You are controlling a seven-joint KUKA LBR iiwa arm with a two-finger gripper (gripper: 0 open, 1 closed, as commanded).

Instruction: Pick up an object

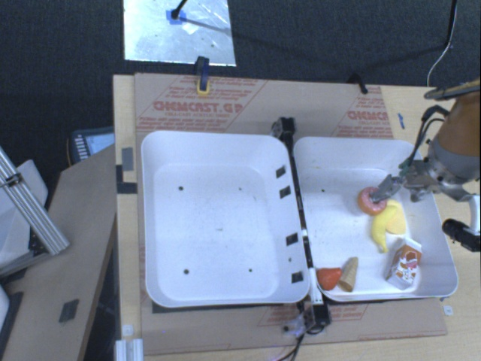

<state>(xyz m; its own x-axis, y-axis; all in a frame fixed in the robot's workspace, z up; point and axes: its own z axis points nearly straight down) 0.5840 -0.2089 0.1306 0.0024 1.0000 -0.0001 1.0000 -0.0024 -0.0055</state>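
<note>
In the right bin [331,164] lie a pink donut-shaped toy [369,202], a yellow banana [386,227], a small white and orange carton [404,266], a tan cone [349,274] and a red piece [328,278]. My gripper [383,192] reaches in from the right and its tip sits right at the pink donut's upper right edge, partly covering it. The grey arm with its orange band [458,130] is at the right edge of the view.
The left bin [154,201] stands beside the right one, with a black divider clip strip [294,216] between them. Both rest on a cardboard sheet [248,104]. A shiny metal plate [179,21] lies beyond the bench at the back.
</note>
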